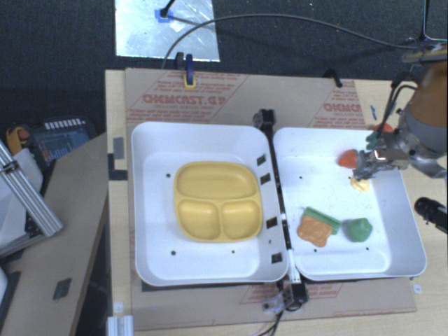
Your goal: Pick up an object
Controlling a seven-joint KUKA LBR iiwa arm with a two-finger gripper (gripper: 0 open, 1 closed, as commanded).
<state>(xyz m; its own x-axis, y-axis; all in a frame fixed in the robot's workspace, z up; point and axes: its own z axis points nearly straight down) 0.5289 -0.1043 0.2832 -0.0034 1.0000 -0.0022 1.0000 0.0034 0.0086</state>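
Note:
My gripper hangs low over the far right part of the right bin, reaching in from the right. A small yellow piece lies just below its tip, and an orange-red object sits right beside it on the left. Nearer the front of that bin lie an orange block, a green bar resting along its top, and a round green object. Nothing shows between the fingers.
The left bin holds a yellow three-compartment plate. A black clip divider runs between the bins. A cable crosses the dark mat behind, and a grey table corner stands at the left.

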